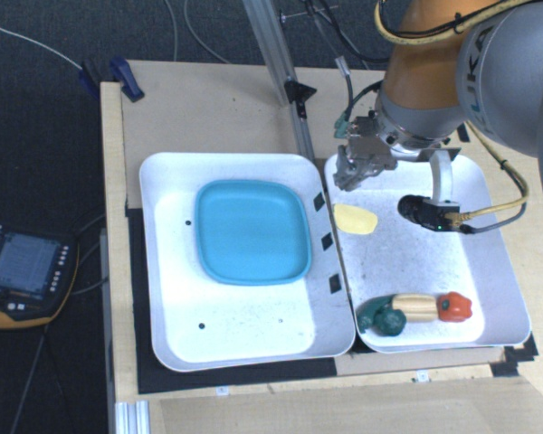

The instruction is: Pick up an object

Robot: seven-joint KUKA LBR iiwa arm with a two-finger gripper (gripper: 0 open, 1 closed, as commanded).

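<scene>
Hand poised over right bin, upper middle of frame.

The hand [355, 174] hangs just above a yellow piece [355, 219] near the right bin [498, 242] left wall; I cannot tell its grip state. Piece looks small, light, smooth, likely slippery: pinch across its narrow width. Toy vegetables [414, 311] lie lower right; blue plate [252, 231] in left bin.
</scene>
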